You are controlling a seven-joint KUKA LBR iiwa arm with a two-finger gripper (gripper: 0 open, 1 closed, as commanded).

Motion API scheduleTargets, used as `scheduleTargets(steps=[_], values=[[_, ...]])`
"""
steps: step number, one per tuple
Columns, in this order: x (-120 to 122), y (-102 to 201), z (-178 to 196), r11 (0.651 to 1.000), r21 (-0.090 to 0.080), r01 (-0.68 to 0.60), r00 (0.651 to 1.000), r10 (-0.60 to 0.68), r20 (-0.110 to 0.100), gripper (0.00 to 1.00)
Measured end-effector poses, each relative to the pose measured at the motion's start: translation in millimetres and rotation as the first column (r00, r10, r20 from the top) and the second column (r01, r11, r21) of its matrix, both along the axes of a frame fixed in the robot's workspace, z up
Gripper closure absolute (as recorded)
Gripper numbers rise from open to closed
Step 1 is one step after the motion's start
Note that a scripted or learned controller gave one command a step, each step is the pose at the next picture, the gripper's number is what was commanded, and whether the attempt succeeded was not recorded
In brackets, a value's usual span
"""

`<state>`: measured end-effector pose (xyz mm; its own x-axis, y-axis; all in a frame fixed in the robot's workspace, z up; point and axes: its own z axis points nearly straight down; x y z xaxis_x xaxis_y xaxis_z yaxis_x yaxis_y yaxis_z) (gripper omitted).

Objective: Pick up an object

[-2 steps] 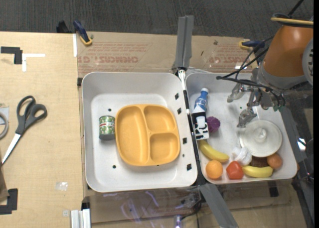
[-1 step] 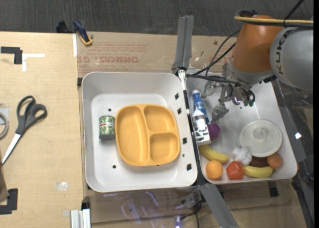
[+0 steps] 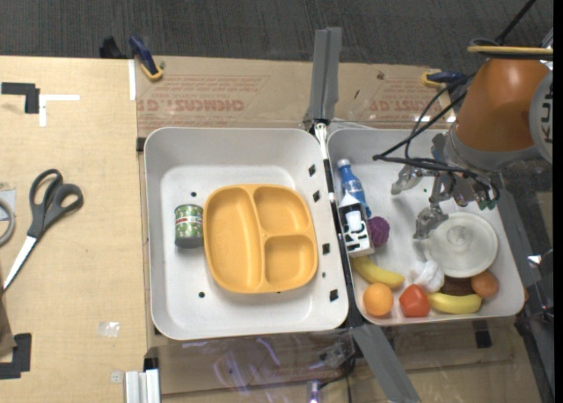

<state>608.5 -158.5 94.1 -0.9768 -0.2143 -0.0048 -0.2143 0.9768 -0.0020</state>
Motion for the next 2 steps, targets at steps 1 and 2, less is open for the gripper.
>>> scheduleTargets(steps=[1,2], values=[[46.9,51.5,0.6,0.999,0.001,-0.042,0.999,0.042,0.003,0.0],[6.6,56.7,-0.9,1.0,0.001,-0.017,1.0,0.017,-0.001,0.0]])
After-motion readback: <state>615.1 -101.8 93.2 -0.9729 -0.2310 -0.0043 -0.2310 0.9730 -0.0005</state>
